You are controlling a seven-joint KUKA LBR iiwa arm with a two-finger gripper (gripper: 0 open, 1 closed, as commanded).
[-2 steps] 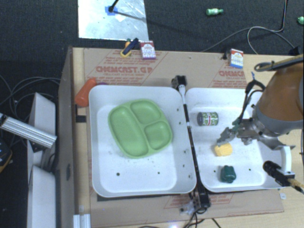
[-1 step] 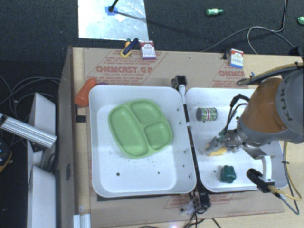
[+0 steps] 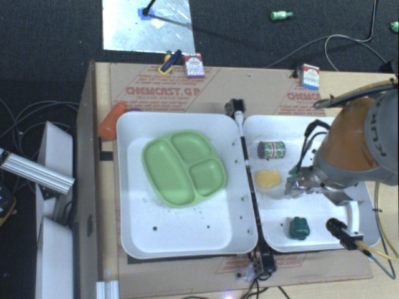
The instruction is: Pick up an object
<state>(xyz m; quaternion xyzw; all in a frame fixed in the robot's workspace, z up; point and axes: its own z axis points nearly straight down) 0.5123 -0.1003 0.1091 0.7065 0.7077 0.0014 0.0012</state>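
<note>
Gripper first: we see it low over the right bin, at the end of the grey arm, but we cannot tell whether it is parted or closed; we see nothing held in it.

We take the can as our landmark. It lies on its side in the right bin, its long axis running left to right across the view, one end toward the arm; which end is the top we cannot tell. Just below the can in the view sits a yellow lump; it is roundish, a little wider left to right, and points no clear way. The gripper is below the can and to its right, just beside the lump's right edge; whether they touch we cannot tell. Further below the can, near the bin's front wall, lies a dark green object, its long axis running roughly front to back; it is apart from the gripper.

Left of the can, past the wall between the bins, the left bin holds a green plate with three sections.
</note>
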